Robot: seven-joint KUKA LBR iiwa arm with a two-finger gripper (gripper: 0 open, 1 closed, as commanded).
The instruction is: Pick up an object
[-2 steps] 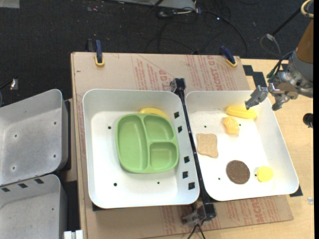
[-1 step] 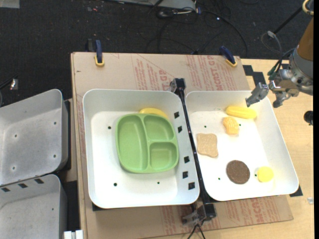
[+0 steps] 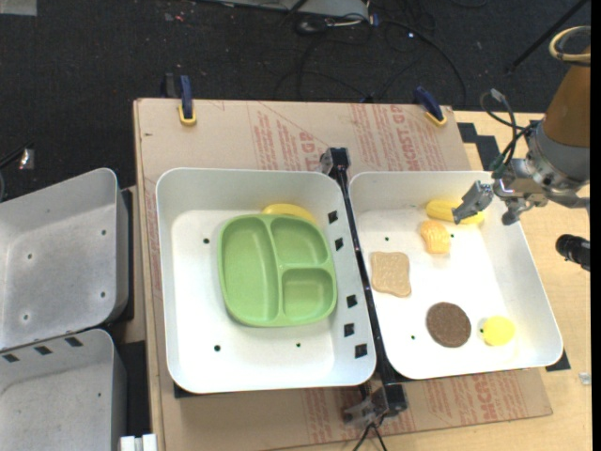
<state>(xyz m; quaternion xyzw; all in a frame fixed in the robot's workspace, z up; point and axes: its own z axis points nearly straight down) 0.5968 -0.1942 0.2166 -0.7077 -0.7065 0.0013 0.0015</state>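
Across the left bin (image 3: 188, 252) lies a green divided plate (image 3: 278, 271). Rightward, the right bin (image 3: 526, 280) holds toast (image 3: 391, 273), a brown cookie (image 3: 449, 324) and a yellow banana-like piece (image 3: 445, 209). Its fingers apart, the tool (image 3: 490, 202) hovers beside that piece, holding nothing; approach stage. Next: descend, close.

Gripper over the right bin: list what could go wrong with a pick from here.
1. The gripper sits at the yellow piece near the right bin's far wall; closing could nudge it away rather than trap it.
2. A second yellow item lies close beside it and could be knocked or dragged along.
3. The toast slice and brown disc lie flat, so they may be hard to grasp.
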